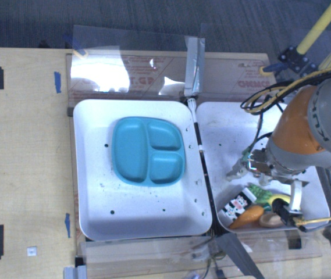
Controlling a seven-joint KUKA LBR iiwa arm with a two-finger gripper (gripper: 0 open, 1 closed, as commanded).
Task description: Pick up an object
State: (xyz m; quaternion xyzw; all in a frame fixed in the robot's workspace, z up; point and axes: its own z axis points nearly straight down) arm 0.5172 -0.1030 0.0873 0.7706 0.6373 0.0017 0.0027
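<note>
The gripper, whose opening I cannot tell from this slanted view, hangs over the right bin just above a small heap of objects crowded into that bin's near corner, so the pick lies directly below and slightly toward the camera.

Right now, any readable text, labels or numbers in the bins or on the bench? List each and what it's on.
None readable.
Red print on the cardboard backboard behind the bins: too blurred to read.
Black-and-white package in the right bin: markings too small to read.
</note>
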